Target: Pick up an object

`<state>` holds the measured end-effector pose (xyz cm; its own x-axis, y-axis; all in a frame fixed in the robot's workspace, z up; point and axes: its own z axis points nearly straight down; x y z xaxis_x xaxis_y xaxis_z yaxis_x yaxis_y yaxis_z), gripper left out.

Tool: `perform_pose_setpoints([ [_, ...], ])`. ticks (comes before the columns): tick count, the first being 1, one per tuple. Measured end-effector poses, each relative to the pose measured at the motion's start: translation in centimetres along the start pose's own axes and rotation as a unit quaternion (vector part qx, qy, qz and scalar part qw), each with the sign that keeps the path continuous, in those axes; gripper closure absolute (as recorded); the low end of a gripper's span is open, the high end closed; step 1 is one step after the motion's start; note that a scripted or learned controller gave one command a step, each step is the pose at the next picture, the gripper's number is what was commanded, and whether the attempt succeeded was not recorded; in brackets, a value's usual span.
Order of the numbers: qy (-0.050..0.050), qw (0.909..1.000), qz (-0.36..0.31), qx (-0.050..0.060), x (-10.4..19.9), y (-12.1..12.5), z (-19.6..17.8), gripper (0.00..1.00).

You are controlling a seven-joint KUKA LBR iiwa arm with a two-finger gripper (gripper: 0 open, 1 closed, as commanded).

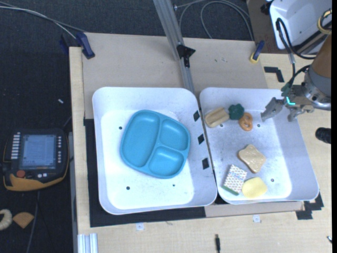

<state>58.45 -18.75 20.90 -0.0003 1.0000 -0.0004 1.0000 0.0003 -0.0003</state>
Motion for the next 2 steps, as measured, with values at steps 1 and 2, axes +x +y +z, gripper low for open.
perform_pose_setpoints([
  [1, 0.0, 1.0, 0.0, -0.001, 0.0, 0.1, -0.1, 0.0],
  [2, 0.001, 1.0, 0.0, 0.002, -0.3, -0.5, 4.3, 0.0],
])
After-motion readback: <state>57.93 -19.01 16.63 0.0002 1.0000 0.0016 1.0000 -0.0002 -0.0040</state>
